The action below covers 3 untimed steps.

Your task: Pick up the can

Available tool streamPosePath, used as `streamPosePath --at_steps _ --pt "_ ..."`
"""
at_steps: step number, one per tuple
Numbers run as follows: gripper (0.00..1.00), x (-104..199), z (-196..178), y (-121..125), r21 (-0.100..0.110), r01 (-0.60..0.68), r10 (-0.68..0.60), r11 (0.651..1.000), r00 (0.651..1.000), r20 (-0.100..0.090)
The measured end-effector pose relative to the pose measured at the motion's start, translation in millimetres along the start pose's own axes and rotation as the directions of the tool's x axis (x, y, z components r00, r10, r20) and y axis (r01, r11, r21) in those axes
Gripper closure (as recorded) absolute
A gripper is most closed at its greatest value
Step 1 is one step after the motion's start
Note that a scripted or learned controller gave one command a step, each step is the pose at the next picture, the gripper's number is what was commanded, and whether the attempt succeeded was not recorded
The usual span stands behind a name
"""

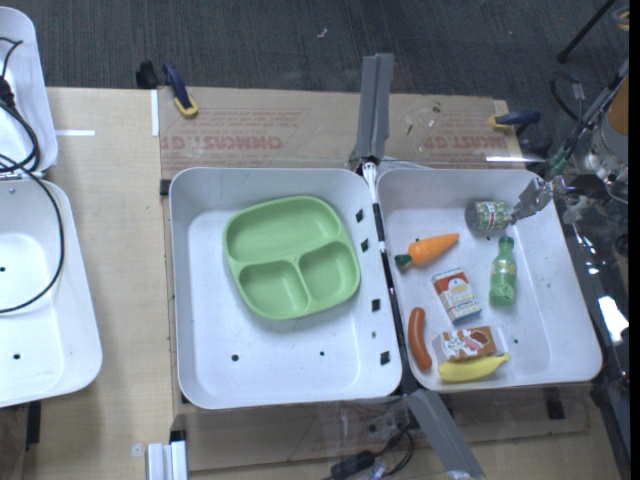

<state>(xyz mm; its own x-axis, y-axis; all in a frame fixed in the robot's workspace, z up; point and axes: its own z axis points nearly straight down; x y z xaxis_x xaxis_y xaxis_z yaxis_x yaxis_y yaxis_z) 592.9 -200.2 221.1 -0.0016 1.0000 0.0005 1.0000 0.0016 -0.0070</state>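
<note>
The can (489, 215), silver with a green label, lies on its side near the back of the right bin (572, 298). My gripper (529, 202) reaches in from the right edge and sits low just to the right of the can, close to or touching its end. I cannot tell whether it has any hold on the can.
In the right bin lie a carrot (432, 249), a green bottle (503, 273), a small carton (457, 295), a sausage (419, 337), a snack box (470, 342) and a banana (472, 368). The left bin (200, 348) holds a green divided plate (292, 256).
</note>
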Motion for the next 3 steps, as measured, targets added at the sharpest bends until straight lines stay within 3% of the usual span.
streamPosePath --at_steps 1,2,3 --pt "0.00 33 90 43 0.000 -0.021 0.021 1.000 1.000 0.000" --pt "0.00 24 132 43 -0.004 -0.070 0.070 0.998 0.998 0.001" --pt "1.00 24 126 43 0.001 -0.066 0.066 0.998 0.998 0.002"
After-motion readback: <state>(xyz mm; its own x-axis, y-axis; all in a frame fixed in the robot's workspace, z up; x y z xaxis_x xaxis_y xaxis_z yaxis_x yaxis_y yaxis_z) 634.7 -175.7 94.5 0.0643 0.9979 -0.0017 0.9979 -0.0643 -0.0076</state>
